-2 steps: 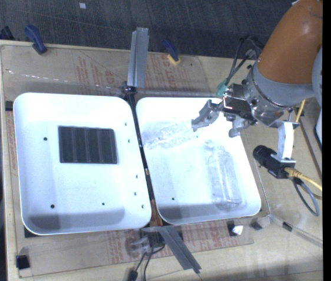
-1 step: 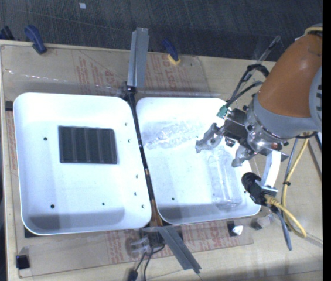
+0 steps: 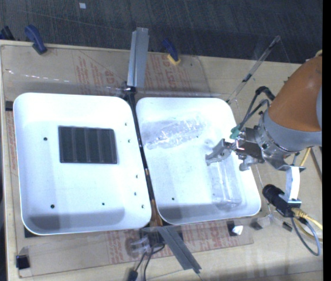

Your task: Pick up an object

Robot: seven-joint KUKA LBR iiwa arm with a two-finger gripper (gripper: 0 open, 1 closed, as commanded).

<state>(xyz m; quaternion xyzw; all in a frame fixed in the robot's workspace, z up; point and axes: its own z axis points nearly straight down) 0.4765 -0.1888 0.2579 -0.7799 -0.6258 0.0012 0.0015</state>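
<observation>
My gripper (image 3: 228,156) hangs over the right part of the right bin (image 3: 171,212), reaching in from the right. Directly under and in front of it is a clear plastic item (image 3: 227,187), upright or slanted toward the bin's front right corner; whether the gripper touches it is unclear. A second clear, crumpled plastic item (image 3: 172,132) lies in the back left part of the same bin, apart from the gripper. A black ribbed rectangular block (image 3: 88,145) lies flat in the middle of the left bin (image 3: 36,215).
A grey metal bar (image 3: 137,57) stands behind the gap between the bins, and another (image 3: 177,250) lies in front. Blue clamps (image 3: 35,38) sit on the bench's back edge. Cables run at the front right (image 3: 306,227).
</observation>
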